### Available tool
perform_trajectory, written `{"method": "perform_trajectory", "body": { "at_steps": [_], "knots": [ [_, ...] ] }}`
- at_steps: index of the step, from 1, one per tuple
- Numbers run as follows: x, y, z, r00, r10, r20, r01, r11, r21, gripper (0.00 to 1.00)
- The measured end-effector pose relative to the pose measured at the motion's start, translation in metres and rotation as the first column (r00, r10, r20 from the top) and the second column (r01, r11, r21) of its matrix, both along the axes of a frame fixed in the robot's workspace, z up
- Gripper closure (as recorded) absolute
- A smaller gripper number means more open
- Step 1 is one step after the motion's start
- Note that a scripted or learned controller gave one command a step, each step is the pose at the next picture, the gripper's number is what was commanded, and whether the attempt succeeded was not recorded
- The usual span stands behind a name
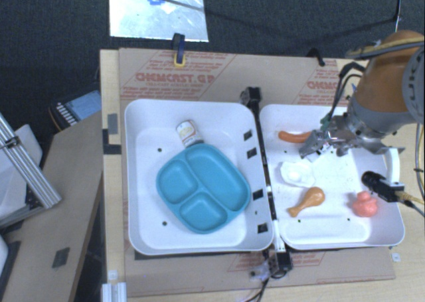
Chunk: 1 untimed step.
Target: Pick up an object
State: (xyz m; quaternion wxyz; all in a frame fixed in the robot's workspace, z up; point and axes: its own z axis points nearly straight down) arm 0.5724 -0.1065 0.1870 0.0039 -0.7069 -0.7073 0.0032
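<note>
My gripper (pixel 313 147) hangs over the right bin (pixel 332 231), near its back left part. Just to the gripper's left lies an orange sausage (pixel 293 137), its right end touching or hidden by the gripper. Below the gripper rests a flat white fried-egg toy (pixel 296 174). A tan chicken drumstick (pixel 307 201) lies nearer the front. A pink toy (pixel 364 205) sits at the right side of the same bin. I see nothing held in the gripper.
The left bin (pixel 143 227) holds a blue divided plate (pixel 202 188) and a small jar (pixel 188 133) lying behind it. A black divider strip (pixel 260 161) runs between the bins. The grey arm with its orange band (pixel 388 81) comes in from the right.
</note>
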Motion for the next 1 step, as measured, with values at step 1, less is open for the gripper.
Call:
{"method": "perform_trajectory", "body": {
  "at_steps": [1],
  "knots": [
    [0.0028, 0.0001, 0.0057, 1.000, 0.002, 0.011, -0.002, 1.000, -0.001, 0.00]
  ]
}}
